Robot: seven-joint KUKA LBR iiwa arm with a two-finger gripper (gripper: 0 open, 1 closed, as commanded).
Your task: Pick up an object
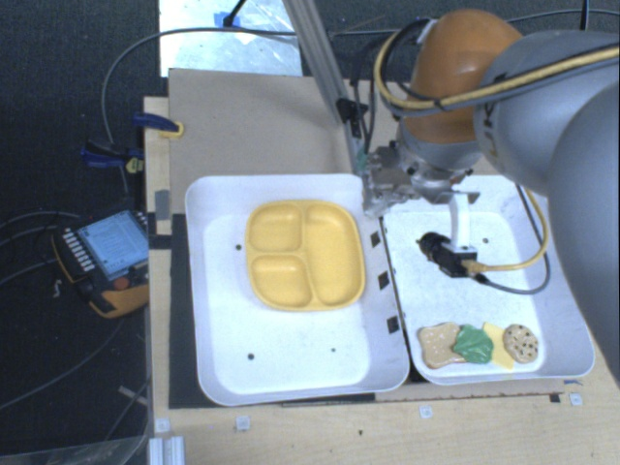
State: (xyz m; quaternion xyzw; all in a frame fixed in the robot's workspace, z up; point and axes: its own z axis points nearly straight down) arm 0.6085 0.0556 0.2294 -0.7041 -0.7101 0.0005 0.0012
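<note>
My gripper (380,194) hangs over the far end of the wall between the two bins, under the orange wrist band. A yellow plate (304,254) with three compartments lies in the left bin (223,356), left of the gripper and apart from it. Along the near edge of the right bin (562,356) lie a toast slice (439,345), a green leaf piece (474,344), a yellow cheese piece (499,353) and a cookie (521,341). These lie well below the gripper in the view.
The grey arm covers the far right part of the right bin. A brown board (252,124) lies behind the bins. Cables, blue clamps and a handheld pendant (107,255) sit off the bench at the left.
</note>
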